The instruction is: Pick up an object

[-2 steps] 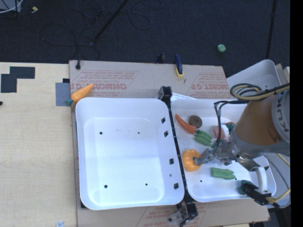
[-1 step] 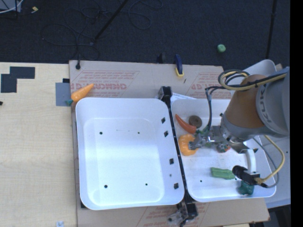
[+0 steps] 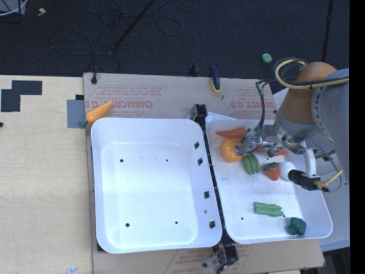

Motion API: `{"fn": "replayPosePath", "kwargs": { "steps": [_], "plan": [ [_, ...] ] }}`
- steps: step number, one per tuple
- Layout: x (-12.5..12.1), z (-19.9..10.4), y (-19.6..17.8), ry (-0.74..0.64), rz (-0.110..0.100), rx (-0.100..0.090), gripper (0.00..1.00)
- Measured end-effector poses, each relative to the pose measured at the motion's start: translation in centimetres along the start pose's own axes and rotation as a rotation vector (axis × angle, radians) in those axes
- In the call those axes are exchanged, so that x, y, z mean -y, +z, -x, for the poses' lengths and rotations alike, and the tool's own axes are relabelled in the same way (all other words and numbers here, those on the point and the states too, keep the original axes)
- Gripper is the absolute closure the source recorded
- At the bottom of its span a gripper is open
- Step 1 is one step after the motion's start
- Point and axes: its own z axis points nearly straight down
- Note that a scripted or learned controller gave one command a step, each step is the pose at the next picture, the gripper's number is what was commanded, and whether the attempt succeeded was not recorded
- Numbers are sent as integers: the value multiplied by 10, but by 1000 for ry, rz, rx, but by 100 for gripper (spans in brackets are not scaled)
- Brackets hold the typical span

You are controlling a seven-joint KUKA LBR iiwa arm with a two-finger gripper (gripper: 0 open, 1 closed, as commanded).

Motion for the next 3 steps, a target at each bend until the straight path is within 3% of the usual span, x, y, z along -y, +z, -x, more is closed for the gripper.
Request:
{"fn": "replayPosePath", "kwargs": {
  "steps": [1, 2, 3],
  "plan": [
    [-16, -25, 1, 2, -34, 11, 0],
    [-16, -22, 1, 5, -33, 7, 0],
    [-19, 29, 5, 3, -30, -25, 0]
  ]
}}
